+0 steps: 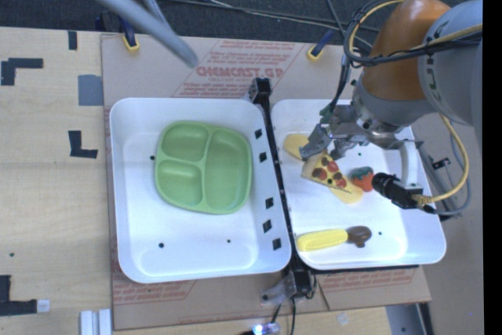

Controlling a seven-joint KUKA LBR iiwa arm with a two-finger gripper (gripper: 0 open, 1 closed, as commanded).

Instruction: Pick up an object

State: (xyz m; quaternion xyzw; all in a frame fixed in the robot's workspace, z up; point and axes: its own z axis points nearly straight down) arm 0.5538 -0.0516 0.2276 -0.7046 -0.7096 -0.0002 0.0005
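My gripper (325, 143) hangs low over the right bin (416, 247), its dark fingers spread just above a toy pizza slice (333, 178) with red toppings. A pale yellow piece (295, 145) lies just left of the fingers. Nothing sits between the fingers. To the right of the pizza lies a small carrot-like toy (361, 177) in orange and green. A yellow corn cob (320, 240) with a brown piece (359, 234) at its end rests near the bin's front wall.
The left bin (129, 247) holds a green divided plate (204, 166). A black divider (271, 169) runs between the two bins. Cables and a black fitting (396, 191) hang off the arm over the right bin's right side.
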